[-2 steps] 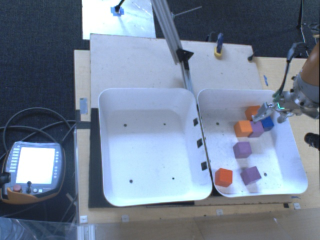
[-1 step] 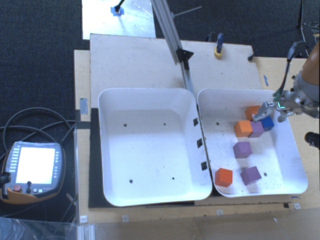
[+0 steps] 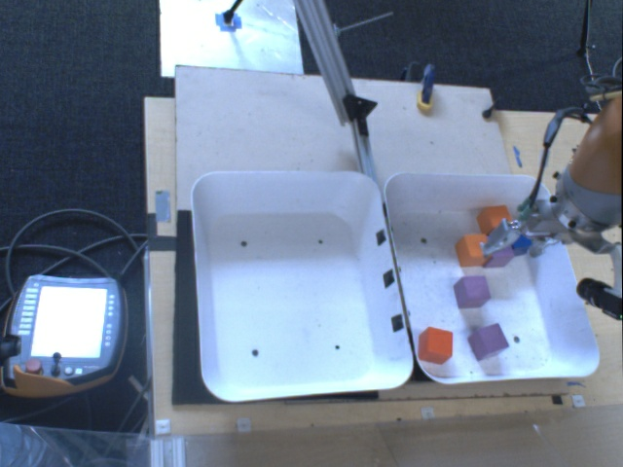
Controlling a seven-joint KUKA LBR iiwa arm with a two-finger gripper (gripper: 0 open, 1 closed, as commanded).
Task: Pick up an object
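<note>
On the counter [image 3: 292, 115] the left bin [image 3: 224, 261] sits beside the right bin [image 3: 560, 358], which holds three orange cubes and three purple ones. At the frame's right, the gripper [image 3: 511, 239] is low over an orange cube [image 3: 471, 251] and a purple cube [image 3: 499, 257]. Whether its fingers are closed cannot be told, so I judge no cube lifted yet.

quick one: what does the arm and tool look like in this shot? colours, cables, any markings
The arm enters from the right: a rounded orange band above a light grey wrist section. The tool is grey metal with a small blue part near its tip. A thin dark cable loops over the top of the arm. A black rounded part sits below it. No markings are legible.
</note>
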